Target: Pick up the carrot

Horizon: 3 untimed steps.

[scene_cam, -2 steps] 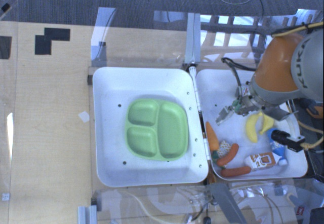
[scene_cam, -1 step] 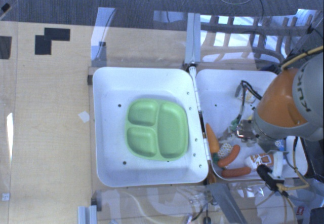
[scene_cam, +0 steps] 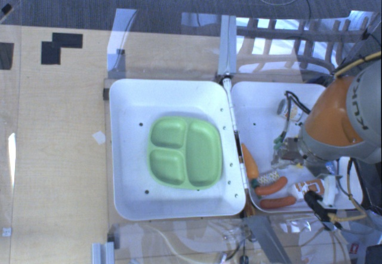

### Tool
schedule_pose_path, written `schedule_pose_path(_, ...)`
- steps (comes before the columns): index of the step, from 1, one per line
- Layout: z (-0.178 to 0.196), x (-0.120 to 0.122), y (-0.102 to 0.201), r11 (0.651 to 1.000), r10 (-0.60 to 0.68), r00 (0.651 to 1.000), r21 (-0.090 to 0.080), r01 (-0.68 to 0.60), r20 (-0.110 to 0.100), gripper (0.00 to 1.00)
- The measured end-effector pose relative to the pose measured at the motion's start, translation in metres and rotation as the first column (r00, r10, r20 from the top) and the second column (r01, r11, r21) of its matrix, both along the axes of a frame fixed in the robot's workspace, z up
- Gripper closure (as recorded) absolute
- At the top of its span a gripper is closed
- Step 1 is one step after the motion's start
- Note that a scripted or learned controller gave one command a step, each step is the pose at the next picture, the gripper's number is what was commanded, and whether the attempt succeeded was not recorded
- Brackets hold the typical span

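Left of the gripper (scene_cam: 285, 155) lies the carrot (scene_cam: 250, 164).

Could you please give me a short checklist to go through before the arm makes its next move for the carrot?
1. Target located: ok. The orange tapered carrot lies in the right white bin, along its left wall.
2. Carrot free of the gripper: ok. The gripper sits to its right, apart from it.
3. Clutter near target: not ok. Two reddish-orange sausages lie close by the carrot's lower end.
4. Finger opening: cannot tell.
5. Wall clearance: not ok. The carrot lies hard against the divider between the bins.
6. Left white bin: ok. It holds the green three-compartment plate, well away from the carrot.
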State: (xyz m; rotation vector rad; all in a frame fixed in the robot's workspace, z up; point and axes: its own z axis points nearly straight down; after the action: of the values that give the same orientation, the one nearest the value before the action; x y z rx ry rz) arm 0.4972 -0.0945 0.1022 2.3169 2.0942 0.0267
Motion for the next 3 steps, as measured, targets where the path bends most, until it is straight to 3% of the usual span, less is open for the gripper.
schedule_pose_path(1,0.000,0.039,0.001,0.964,-0.266,0.964,0.003,0.266,-0.023,1.00)
schedule_pose_path(2,-0.012,0.041,-0.023,0.966,-0.258,0.966,0.007,0.258,-0.015,1.00)
schedule_pose_path(3,-0.012,0.051,-0.083,0.976,-0.217,0.976,0.004,0.217,-0.012,1.00)
